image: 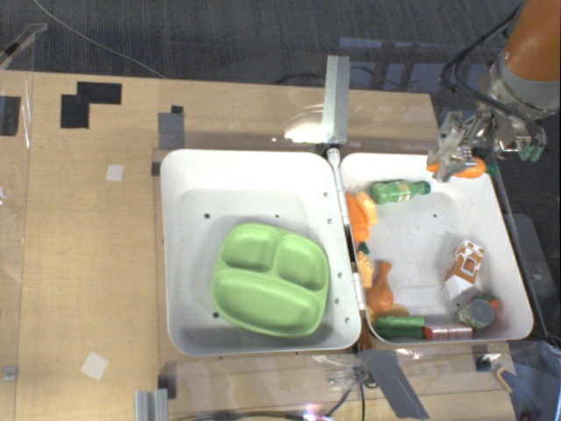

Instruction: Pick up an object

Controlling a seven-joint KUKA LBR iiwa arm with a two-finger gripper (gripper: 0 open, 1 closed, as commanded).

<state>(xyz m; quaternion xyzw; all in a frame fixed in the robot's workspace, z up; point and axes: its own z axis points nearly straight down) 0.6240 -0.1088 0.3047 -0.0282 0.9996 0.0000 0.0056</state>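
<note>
My gripper (455, 158) hangs over the far right corner of the right bin (508, 235), below the arm's orange band. A small orange object (471, 170) sits between its fingertips, and the fingers look shut on it. Just left of it in the bin lies a green bottle (399, 190) on its side. Along the bin's left wall are an orange toy (360, 213) and a brown pear-shaped toy (381, 289). A white and orange carton (465, 262) and a grey can (478, 310) lie near the right wall.
A green cucumber-like piece (400, 325) and a red item (451, 331) lie along the right bin's near wall. The left bin (188, 200) holds a green divided plate (272, 279). A metal post (337, 99) stands behind the divider between the bins.
</note>
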